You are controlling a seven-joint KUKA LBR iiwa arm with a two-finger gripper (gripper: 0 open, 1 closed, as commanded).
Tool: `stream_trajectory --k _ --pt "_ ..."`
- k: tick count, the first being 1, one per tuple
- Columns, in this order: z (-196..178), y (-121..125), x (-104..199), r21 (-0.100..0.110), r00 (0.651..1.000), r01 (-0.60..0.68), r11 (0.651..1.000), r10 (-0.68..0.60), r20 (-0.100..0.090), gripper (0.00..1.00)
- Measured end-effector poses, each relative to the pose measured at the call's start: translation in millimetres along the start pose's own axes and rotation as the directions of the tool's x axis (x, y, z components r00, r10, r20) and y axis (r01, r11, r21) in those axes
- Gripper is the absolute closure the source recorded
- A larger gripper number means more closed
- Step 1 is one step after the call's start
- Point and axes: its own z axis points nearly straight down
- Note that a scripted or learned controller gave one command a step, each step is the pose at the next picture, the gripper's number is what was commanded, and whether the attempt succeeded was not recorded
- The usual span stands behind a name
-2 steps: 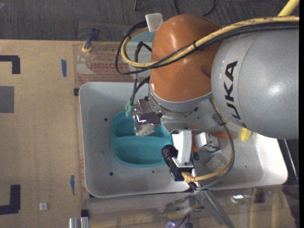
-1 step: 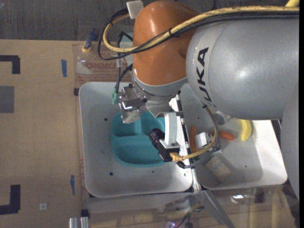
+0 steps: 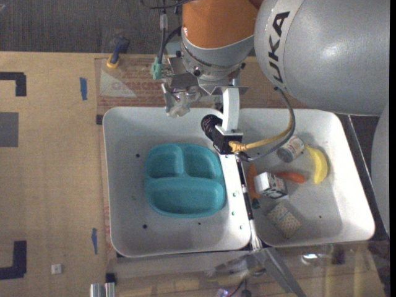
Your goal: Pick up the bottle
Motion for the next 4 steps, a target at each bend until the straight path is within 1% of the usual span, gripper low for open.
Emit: stream_trajectory --k 1,2,3,4 --pt "75 -48 -44 0.001 0.999 -0.050 0.999 0.050 0.000 1.00" --pt "33 30 -41 0.000 1.000 -0.030 1.000 0.030 0.000 1.00" --pt "77 -39 -9 0.003 0.999 0.037 0.999 -0.037 0.000 1.00" --pt "30 15 -2 0.000 1.000 -0.007 1.000 0.007 0.000 1.00"
